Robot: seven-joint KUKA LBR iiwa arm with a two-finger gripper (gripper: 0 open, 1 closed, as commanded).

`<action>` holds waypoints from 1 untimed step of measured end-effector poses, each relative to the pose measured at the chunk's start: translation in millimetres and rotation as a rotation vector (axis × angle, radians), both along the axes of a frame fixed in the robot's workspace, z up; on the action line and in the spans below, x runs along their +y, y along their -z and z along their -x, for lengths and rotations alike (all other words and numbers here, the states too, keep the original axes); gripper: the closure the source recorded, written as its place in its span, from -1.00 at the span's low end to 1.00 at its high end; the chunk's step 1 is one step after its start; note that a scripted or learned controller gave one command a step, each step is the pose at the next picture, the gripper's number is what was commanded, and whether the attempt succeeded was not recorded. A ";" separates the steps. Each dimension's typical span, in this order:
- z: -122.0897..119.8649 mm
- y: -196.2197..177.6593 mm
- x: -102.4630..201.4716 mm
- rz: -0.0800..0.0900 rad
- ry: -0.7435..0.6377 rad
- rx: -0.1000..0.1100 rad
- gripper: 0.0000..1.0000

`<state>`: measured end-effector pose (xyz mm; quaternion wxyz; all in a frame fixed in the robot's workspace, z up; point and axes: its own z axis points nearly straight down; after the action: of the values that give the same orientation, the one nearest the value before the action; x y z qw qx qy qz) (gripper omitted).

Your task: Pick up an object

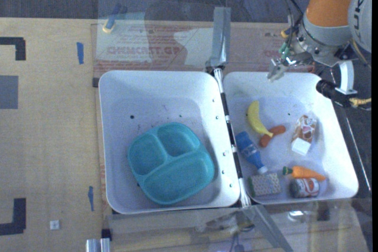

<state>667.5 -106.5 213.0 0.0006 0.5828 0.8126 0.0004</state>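
Nearest the front of the right bin [348,153] sit a can [305,187] and a carrot [304,173]; I'd go for the banana [255,118] mid-bin, since it lies apart. Its long axis runs front to back, so close across that. The pincer [277,69] hovers over the far rim, empty, fingers apart.

Teal tray [171,163] in left bin [112,91]

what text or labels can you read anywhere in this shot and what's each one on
"UK": large dark letters on the arm's white housing, cut off by the frame edge.
Faded red lettering on the clear sheet behind the bins: too washed out to read.
Label on the can: too small to read.
Print on the small packet: too blurred to read.
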 end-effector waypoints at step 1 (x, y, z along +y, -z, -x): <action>0.0 -0.1 -0.2 0.000 0.000 0.000 -1.00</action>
<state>667.5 -106.7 213.1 0.0007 0.5828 0.8126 0.0005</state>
